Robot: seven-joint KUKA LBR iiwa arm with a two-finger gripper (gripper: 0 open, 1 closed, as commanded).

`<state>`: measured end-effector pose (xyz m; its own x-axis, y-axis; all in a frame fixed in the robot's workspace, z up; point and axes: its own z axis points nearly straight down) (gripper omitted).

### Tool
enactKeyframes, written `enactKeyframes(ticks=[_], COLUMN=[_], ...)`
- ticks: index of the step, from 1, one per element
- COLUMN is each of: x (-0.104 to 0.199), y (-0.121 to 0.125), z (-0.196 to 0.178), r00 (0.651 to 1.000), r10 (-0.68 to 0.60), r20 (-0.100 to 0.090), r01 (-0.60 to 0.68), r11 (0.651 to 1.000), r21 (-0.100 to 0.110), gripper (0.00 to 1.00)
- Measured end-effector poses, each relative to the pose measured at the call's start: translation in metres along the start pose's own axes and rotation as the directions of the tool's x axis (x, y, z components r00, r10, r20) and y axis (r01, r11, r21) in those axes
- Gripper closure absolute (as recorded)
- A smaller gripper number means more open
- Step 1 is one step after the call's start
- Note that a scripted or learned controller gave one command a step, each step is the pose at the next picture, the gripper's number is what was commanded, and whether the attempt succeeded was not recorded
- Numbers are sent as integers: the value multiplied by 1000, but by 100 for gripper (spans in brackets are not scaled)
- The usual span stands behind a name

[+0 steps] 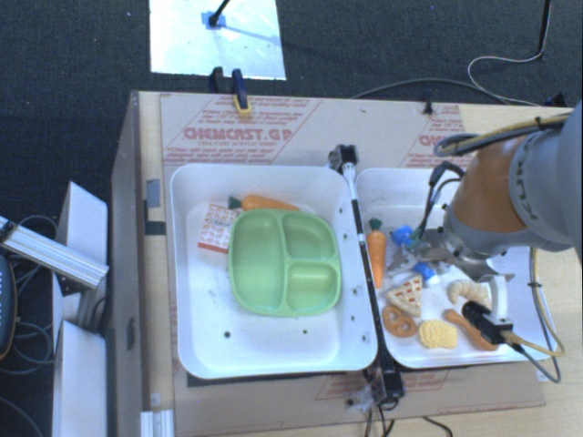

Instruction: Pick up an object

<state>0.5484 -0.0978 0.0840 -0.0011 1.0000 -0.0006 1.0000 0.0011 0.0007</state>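
Observation:
My gripper (417, 255) hangs low in the right bin (401, 188), under the grey wrist and orange band. It sits just right of a small blue object (402, 236) and above a pizza slice toy (407, 291). A small carrot (376, 254) lies by the bin's left wall. A pretzel (398, 320), a yellow corn piece (438, 335), a pale croissant-like piece (468, 290) and a brown stick-like piece (466, 326) lie near the front. Another blue bit (424, 272) shows just under the gripper.
The left bin (196, 335) holds a green divided plate (284, 262), a larger carrot (268, 204) behind it and a red-and-white card (217, 228). A black divider rail (361, 244) runs between the bins. Cables hang off the arm at the right.

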Motion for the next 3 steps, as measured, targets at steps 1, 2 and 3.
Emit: enactKeyframes(ticks=[1, 2, 3], x=[-59, -2, -30], y=[9, 16, 11], z=[-90, -45, 0], r00=[1000, 1000, 1000], r10=[1, -3, 0], r20=[2, -1, 0], r01=[-1, 3, 0], r11=[1000, 1000, 1000], r21=[-4, 0, 0], gripper=[0, 0, 0])
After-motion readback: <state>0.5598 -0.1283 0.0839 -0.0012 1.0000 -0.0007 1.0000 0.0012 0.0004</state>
